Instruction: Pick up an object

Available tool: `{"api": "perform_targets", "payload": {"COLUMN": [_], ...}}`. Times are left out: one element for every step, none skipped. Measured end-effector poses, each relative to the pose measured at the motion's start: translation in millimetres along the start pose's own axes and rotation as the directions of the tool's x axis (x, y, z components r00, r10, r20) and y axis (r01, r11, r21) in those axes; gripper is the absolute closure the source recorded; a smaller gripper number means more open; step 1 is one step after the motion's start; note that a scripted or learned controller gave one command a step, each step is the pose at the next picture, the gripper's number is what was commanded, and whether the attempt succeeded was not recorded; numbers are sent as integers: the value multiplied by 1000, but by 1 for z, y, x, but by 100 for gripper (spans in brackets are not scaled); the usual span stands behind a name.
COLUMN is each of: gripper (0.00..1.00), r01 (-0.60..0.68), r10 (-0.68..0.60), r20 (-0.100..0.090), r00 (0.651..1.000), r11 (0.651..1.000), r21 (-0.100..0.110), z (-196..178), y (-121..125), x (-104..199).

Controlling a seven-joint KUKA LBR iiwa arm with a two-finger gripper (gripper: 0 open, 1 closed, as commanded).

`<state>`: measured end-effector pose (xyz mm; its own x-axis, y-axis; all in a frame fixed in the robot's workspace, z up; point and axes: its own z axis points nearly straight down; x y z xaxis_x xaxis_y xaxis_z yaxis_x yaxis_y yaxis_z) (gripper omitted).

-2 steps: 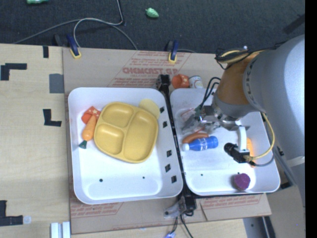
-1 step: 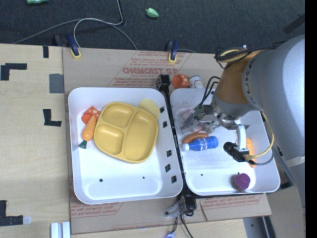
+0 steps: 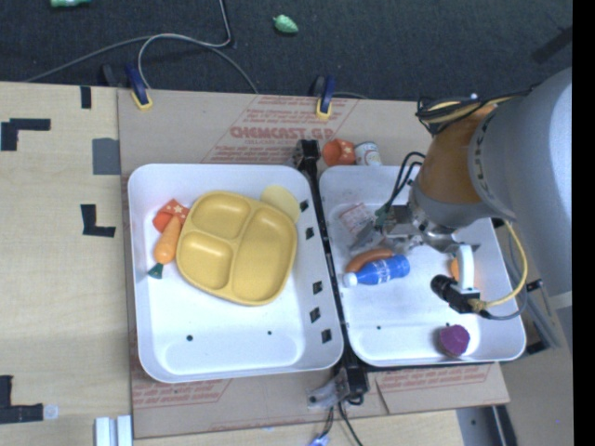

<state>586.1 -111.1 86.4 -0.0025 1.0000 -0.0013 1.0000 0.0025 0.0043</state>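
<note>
Over right bin (image 3: 400,342), pincer (image 3: 386,230), glossy blue bottle (image 3: 379,271), round purple object (image 3: 454,339).

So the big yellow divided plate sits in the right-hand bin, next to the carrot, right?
Not quite. The camera view shows the yellow divided plate in the left bin, not the right one. The carrot does lie beside it.

Two white bins sit side by side: the left bin (image 3: 149,342) and the right bin (image 3: 409,347). The left one holds one yellow divided plate (image 3: 234,247) and one toy carrot (image 3: 166,240). The right one holds one blue bottle (image 3: 379,271) and one purple object (image 3: 454,340) near its front right corner.
</note>
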Motion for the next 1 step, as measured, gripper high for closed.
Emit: {"api": "perform_targets", "payload": {"gripper": [0], "r01": [0], "r10": [0], "r20": [0], "r00": [1000], "r11": [1000], "r21": [1], "z": [1], "y": [23], "x": [17]}}
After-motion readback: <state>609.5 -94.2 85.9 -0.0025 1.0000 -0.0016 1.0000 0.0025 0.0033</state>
